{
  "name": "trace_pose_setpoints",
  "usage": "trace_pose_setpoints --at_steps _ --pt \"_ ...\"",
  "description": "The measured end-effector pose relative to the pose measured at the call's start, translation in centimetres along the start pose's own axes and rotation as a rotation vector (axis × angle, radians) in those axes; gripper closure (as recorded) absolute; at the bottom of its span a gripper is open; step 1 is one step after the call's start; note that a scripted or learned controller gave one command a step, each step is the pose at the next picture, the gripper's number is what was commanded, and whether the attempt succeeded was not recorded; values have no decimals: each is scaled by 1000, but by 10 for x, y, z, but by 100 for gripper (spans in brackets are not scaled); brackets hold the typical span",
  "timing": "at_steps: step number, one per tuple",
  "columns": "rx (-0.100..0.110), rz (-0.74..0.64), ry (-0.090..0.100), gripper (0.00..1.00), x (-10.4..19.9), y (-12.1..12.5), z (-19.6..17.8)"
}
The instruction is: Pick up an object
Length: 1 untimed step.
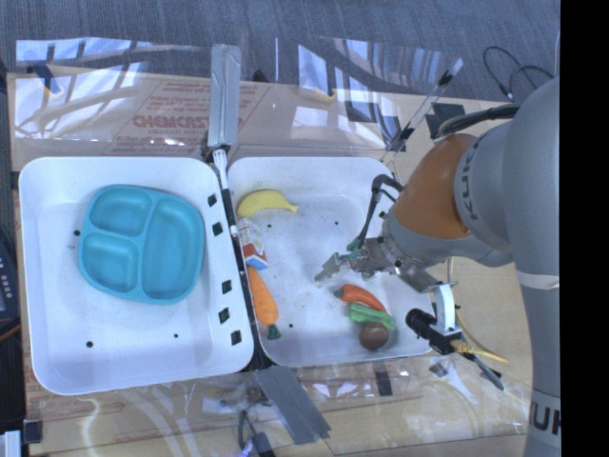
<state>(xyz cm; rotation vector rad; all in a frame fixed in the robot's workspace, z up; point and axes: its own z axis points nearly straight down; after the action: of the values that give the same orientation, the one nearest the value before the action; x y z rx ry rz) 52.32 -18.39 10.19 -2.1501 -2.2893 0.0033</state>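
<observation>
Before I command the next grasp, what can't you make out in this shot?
- Gripper: too small and blurred to read finger state.
- Items under the gripper, a red pepper and a brown one: small, overlapping.
- Packet by the carrot: label unreadable.

We're looking at a robotics lab here, or a test cell much like one. A grey arm (514, 188) with an orange band leans over a bench (124, 127) carrying two white bins (38, 255) taped side by side. Clear sheeting and tape cover the benchtop, with printed lettering too blurred to read. Cables (504, 69) trail behind the arm. Toy food (266, 202) and a blue divided plate (143, 243) sit as props. Below the bench, grey carpet (190, 8), probably office flooring.
</observation>
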Motion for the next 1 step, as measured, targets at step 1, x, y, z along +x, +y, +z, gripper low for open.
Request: trace_pose_setpoints --at_steps 1 --pt "-1 -38 2 0 -15 -26 10"
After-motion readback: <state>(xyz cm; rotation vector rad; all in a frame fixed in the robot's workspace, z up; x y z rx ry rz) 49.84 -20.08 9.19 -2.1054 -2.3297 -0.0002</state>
